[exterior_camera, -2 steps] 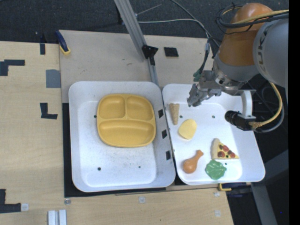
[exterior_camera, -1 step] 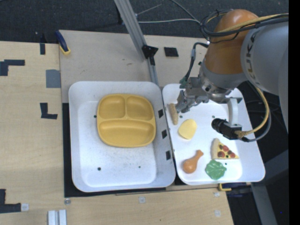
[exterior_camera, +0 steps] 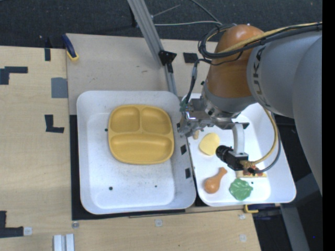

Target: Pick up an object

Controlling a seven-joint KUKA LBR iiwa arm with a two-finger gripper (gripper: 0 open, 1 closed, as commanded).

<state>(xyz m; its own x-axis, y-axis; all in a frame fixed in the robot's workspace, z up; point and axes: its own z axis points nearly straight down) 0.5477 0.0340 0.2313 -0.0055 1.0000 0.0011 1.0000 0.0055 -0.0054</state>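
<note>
In the right bin lie a pale yellow flat piece, an orange drumstick-shaped toy and a green leafy toy. My gripper hangs at the bin's left edge, just up and left of the yellow piece. A small tan bit shows right under the gripper. The arm's wrist covers the bin's far part.
The left bin holds a yellow divided plate in its far half. A metal pole slants down to the bins' shared far edge. A blue-and-yellow clamp sits at the bench's far left corner.
</note>
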